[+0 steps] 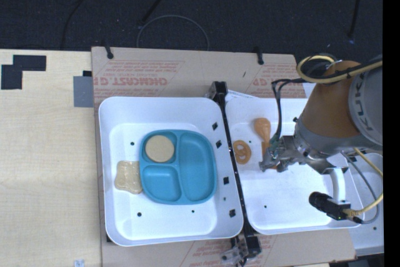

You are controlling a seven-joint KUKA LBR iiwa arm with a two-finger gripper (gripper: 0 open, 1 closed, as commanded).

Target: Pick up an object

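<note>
On the bench: 2 shallow white bins, side by side. Left bin (109,134): 1 blue divided tray (181,172) with a round tan disc (159,148) in its upper-left compartment; 1 pale yellow piece (128,177) touching the tray's left edge. Right bin (281,219): 1 orange spoon-shaped piece (262,129) near the upper left; 1 pretzel-shaped ring (241,151) just below it, beside the divider. Gripper (272,159): low over the right bin, just right of the ring and spoon piece; claw state cannot be told, nothing visibly grasped. Arm (334,112): enters from the right.
</note>
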